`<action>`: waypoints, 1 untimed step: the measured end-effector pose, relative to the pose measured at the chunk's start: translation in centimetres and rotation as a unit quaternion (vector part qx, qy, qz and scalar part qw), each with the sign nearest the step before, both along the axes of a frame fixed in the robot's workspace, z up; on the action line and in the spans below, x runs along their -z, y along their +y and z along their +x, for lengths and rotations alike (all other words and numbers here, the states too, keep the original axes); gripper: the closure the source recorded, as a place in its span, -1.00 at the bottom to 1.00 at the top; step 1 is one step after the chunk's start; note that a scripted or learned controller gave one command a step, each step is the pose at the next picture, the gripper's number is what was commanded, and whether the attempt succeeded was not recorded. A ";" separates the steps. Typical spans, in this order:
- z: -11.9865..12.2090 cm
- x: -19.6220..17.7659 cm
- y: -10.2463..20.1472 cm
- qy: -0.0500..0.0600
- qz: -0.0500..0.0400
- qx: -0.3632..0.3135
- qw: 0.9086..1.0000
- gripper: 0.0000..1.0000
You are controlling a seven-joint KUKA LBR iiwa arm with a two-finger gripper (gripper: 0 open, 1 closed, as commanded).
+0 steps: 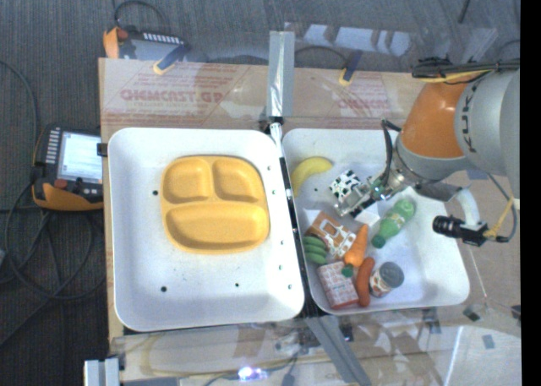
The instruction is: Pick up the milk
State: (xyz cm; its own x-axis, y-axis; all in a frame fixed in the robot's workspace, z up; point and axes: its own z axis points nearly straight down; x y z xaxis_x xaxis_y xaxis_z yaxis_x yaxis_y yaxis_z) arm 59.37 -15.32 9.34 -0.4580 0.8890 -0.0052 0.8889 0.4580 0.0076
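The milk (343, 183) is a small carton with black and white cow patches. It lies in the upper middle of the right bin (439, 287). My gripper (367, 193) is low in that bin, just right of the carton and touching or nearly touching it. The grey arm with its orange band (435, 127) comes in from the upper right. Nothing shows as lifted; the carton rests on the bin floor.
Around the milk lie a yellow fruit (310, 171), a green bottle (394, 220), a carrot (357, 246), an orange-and-white box (329, 230), a red box (336, 284) and a small can (389, 277). A yellow divided tray (215, 203) sits in the left bin (135, 291).
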 end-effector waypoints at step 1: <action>7.6 -10.7 4.7 0.006 0.000 -0.041 0.999 1.00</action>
